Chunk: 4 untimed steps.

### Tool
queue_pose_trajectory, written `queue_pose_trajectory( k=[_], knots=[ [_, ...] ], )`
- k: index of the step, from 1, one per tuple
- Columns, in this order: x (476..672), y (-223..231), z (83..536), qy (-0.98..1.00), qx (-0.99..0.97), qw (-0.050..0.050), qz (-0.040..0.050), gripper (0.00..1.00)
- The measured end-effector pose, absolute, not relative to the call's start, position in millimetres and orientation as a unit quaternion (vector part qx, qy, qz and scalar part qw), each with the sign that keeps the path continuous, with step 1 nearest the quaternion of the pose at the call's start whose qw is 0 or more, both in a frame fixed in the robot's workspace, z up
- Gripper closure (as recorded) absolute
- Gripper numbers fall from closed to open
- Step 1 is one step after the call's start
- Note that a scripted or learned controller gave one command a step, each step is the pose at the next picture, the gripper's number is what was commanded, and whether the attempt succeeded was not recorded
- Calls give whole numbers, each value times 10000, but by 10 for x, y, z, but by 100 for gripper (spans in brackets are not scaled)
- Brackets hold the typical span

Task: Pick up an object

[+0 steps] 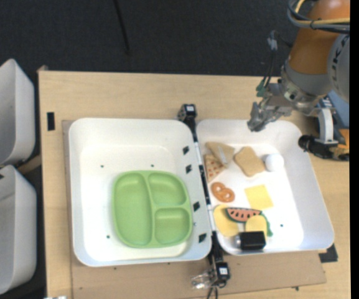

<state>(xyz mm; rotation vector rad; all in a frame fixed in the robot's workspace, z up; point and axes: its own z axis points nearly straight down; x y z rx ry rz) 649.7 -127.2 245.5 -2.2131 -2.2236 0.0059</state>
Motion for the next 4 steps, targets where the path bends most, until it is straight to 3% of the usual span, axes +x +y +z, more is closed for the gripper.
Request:
queue_pose_trajectory(
  k=[2, 4],
  knots=[
    [6155, -661, 2472, -7089, -7053, 24, 18, 100],
    [6173, -709, 2294, -7078, -7064, 29, 26, 100]
  ],
)
